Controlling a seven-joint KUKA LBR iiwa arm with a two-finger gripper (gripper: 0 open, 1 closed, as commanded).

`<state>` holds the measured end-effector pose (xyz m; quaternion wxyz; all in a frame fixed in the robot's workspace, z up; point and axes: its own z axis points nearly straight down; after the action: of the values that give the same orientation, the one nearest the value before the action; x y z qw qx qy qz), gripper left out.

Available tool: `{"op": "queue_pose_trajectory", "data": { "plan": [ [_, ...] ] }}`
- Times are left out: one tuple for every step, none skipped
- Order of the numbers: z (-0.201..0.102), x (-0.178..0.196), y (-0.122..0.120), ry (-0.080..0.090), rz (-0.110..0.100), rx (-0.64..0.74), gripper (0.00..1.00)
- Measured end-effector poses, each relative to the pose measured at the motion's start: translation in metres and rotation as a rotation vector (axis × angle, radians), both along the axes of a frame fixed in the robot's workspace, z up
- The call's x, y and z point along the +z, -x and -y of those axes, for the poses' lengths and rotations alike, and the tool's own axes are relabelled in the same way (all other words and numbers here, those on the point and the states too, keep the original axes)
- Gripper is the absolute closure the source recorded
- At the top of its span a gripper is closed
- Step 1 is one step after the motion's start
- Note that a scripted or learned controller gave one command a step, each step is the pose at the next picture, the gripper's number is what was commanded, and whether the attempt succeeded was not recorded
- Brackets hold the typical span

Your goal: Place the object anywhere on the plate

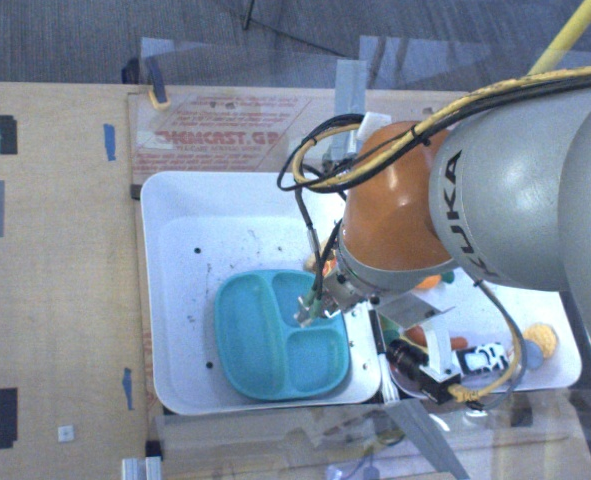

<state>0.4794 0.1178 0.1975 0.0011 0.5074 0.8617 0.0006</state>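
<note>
In the camera view the claw (308, 313) hangs low over the teal divided plate (265, 343) in the left bin (175, 268), apparently at the placing step, but what it carries, if anything, I cannot tell. Next comes a release above a compartment; the right bin (565, 368) holds small mixed items, and the plate's compartments look bare.

The left bin (175, 268) is being occupied by a teal divided plate (265, 343), with bare white floor being left open above and to its left. The plate's upper right corner is being overhung by the gripper (310, 313), and the right bin (560, 368) is being crowded by small objects (485, 358) and cables (320, 158).
</note>
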Motion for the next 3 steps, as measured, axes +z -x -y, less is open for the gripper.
{"op": "queue_pose_trajectory", "data": {
  "plan": [
    [0.079,0.01,0.0,0.0,-0.003,0.041,1.0],
    [0.035,0.008,0.0,0.0,-0.001,0.202,1.0],
    [0.035,0.008,0.0,0.0,-0.001,0.201,0.0]
  ]
}}
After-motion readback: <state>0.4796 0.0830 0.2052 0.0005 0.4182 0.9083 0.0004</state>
